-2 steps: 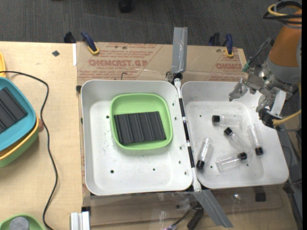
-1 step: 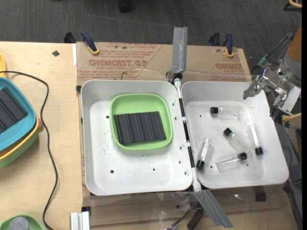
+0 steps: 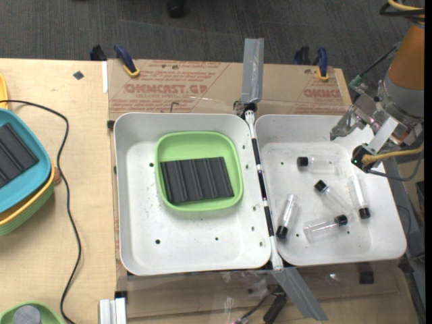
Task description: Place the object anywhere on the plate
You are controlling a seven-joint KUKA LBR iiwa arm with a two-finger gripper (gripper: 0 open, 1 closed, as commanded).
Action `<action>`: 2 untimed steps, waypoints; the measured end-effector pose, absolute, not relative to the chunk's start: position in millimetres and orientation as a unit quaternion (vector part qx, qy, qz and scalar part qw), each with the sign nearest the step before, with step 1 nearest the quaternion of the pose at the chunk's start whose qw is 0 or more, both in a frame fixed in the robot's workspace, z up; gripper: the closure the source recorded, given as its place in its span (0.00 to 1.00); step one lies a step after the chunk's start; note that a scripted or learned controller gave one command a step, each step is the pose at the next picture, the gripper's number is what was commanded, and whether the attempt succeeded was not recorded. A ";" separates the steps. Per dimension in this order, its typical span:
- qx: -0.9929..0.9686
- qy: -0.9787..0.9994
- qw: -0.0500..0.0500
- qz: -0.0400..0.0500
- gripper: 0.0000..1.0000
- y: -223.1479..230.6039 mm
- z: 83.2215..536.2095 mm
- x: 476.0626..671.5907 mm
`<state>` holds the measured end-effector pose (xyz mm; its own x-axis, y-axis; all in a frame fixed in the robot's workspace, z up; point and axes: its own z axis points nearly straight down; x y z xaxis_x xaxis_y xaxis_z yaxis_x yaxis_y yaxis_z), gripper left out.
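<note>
Watching the gripper (image 3: 343, 125) hang over the right bin's (image 3: 378, 243) far rim, I cannot tell whether it is open or closed. Capped vials (image 3: 288, 211) lie scattered nearer me, with gaps between them. The green plate (image 3: 199, 142) sits well to its left, past the bins' shared edge.

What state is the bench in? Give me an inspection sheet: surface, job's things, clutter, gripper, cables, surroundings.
Surface: left white bin and right white bin side by side on brown cardboard sheet.
Job's things: green square plastic plate in left bin, dark ribbed mat on it; clear black-capped plastic vials loose in right bin.
Clutter: nothing seen.
Gripper: gripper over right bin's far edge.
Cables: black cable across wooden table.
Surroundings: blue tray at left; blue clamps.
</note>
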<state>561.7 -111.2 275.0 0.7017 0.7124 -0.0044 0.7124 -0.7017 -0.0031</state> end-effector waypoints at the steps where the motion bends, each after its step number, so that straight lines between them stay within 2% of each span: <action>1: -0.938 -0.347 0.001 0.003 0.00 -81.3 275.8 542.4; 2: -0.957 -0.289 0.001 0.003 0.00 -80.1 276.2 524.4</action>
